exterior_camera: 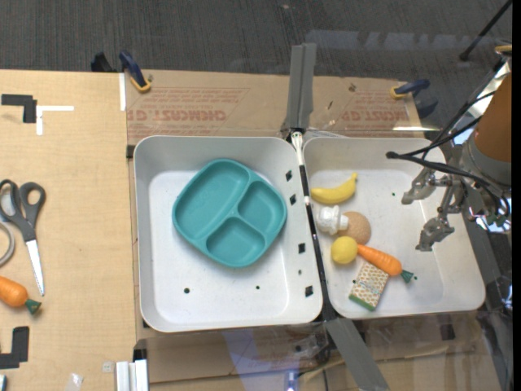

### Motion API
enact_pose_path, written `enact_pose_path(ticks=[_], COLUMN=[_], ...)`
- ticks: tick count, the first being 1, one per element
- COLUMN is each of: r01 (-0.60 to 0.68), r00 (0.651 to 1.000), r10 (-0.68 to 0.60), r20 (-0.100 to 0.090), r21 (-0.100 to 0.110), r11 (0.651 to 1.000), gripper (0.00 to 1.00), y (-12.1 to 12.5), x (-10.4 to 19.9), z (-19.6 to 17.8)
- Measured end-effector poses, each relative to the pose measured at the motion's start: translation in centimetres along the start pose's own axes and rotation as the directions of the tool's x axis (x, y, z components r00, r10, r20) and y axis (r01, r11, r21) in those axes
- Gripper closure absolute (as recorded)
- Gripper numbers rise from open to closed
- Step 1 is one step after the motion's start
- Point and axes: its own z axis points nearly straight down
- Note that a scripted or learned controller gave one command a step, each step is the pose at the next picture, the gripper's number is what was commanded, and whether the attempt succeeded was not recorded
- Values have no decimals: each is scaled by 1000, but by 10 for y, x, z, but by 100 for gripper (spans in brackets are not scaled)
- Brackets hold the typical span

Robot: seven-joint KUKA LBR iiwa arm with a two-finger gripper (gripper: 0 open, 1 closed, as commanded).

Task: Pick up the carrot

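the carrot lies in the right bin, toward its near half, slanting from upper left down to lower right, with its green tip pointing right. its thick end touches a lemon on its left. just near of the carrot sits a small patterned packet, tilted, close to the carrot but seemingly apart from it. farther back, a brown round piece rests beside a white mushroom-like piece, and beyond those a banana curves along the bin's far left part.

the gripper hangs over the right side of the same bin, well right of the carrot and apart from it. its two metal fingers stand spread, with nothing between them. the arm's orange band shows at the right edge.

the left bin holds a teal divided plate with three compartments, lying flat near its middle.

on the wooden bench to the left of the bins lie a pair of scissors and, nearer, a second carrot at the left edge, well away from both bins.
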Motion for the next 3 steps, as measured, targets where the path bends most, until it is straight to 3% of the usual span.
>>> enact_pose_path(ticks=[1,2,3], r01=[31,-4,229], r00=[1000,1000,973], r10=[-31,4,-229], r20=[1,-1,4], r21=[0,-1,1], r11=[1000,1000,973], gripper=[0,0,0], y=[8,44,62], x=[22,47,-12], z=[103,103,102])
